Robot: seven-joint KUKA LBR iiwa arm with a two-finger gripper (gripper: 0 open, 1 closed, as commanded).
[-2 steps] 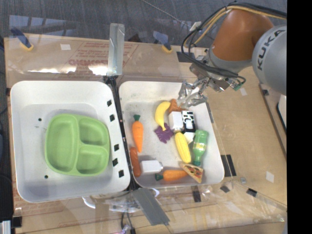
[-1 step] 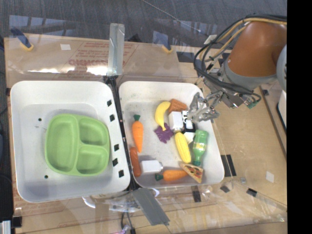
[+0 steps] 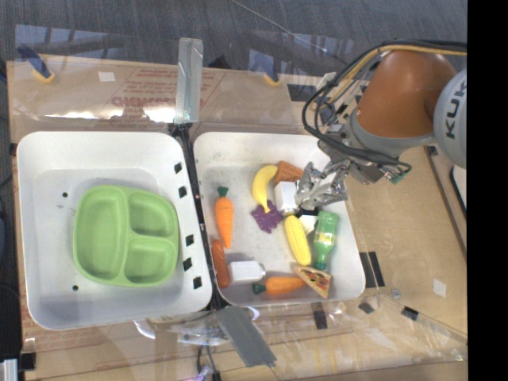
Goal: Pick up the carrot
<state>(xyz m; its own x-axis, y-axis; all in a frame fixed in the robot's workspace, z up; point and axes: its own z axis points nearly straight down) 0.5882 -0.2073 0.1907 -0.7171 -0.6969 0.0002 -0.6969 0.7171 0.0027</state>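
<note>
Arm: a grey arm with an orange band is seen reaching in from the right, over the far right part of the right bin (image 3: 349, 236).
Gripper (image 3: 317, 190): positioned low above the centre-right items; whether anything is gripped cannot be told.
Carrot (image 3: 225, 219): laid in the left part of the right bin, green top pointed far, well apart from the gripper.
Second carrot (image 3: 282, 286): laid along the near wall, beside a pizza slice (image 3: 314, 279).
Other contents: a banana (image 3: 263, 185), purple grapes (image 3: 268, 217), a corn cob (image 3: 298, 240), a green bottle (image 3: 325, 240), a white block (image 3: 246, 271) and an orange-red piece (image 3: 219, 262) by the left wall are grouped in the right bin.
Left bin (image 3: 48, 157): a green divided plate (image 3: 125, 235) is held at its centre.
</note>
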